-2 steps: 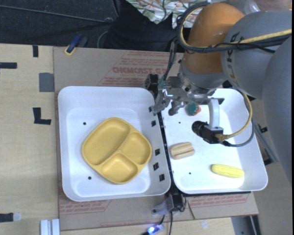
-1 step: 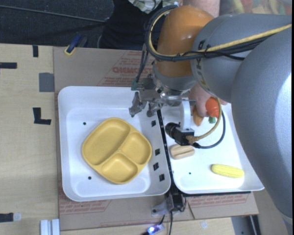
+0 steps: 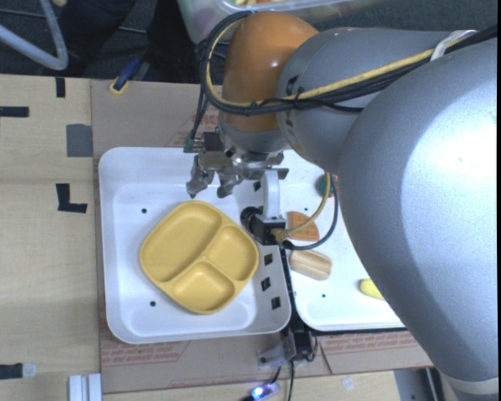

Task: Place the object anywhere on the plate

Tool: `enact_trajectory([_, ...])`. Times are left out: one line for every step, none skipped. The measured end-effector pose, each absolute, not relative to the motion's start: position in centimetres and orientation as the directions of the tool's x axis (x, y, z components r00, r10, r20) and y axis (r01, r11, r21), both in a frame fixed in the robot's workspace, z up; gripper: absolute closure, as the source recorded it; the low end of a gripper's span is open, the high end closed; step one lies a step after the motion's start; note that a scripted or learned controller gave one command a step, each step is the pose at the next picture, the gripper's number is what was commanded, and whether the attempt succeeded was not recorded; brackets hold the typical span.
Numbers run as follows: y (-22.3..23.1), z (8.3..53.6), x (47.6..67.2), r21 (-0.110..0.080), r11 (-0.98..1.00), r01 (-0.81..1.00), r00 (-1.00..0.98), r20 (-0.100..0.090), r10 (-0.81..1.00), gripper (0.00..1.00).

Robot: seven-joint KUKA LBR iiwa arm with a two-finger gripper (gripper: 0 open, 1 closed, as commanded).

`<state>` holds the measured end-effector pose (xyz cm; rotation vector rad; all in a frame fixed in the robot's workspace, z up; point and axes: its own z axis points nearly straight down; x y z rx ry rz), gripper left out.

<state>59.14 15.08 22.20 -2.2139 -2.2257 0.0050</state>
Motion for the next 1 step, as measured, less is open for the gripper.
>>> enact_trajectory([14.83, 22.37, 59.16, -0.003, 0.003, 1.000, -0.003, -0.001, 1.000, 0.00])
